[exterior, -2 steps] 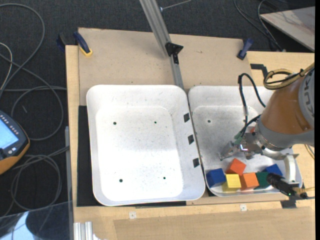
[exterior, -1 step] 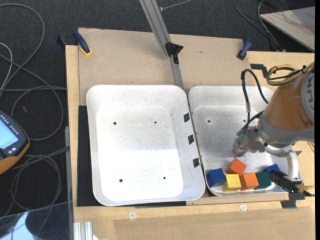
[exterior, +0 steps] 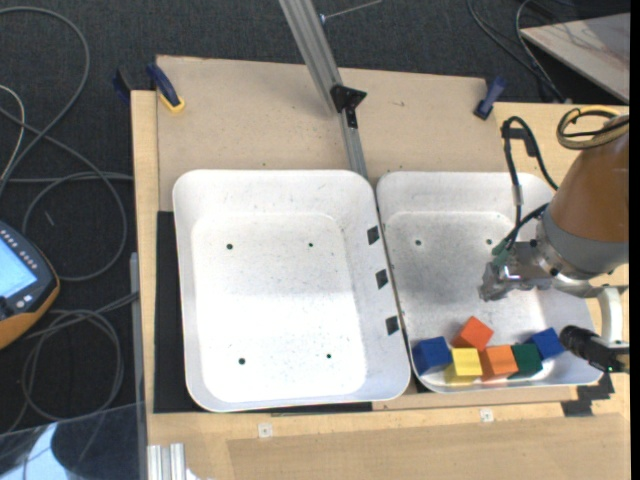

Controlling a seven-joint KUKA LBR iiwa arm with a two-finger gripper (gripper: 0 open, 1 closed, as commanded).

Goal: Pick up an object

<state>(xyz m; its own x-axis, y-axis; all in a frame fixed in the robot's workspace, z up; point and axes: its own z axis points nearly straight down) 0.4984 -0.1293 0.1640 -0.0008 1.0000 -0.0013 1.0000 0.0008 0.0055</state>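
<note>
Several small blocks lie along the front edge of the right bin (exterior: 440, 218). From left to right they are a blue block (exterior: 431, 352), a yellow block (exterior: 466, 363), an orange block (exterior: 498, 362), a green block (exterior: 527, 359) and a second blue block (exterior: 546, 342). Another orange block (exterior: 476, 331) sits just behind the yellow one. My gripper (exterior: 497, 280) hangs over the right bin's middle right, a little behind and to the right of that rear orange block. I see no block in it. The grey and orange arm (exterior: 590, 208) reaches in from the right.
The left bin (exterior: 270, 288) stands beside the right one, with black clips (exterior: 380, 278) along the shared rim. A slanted metal rail (exterior: 315, 43) crosses the back of the bench. Blue clamps (exterior: 165, 86) hold the board's back corners. Cables lie on the floor to the left.
</note>
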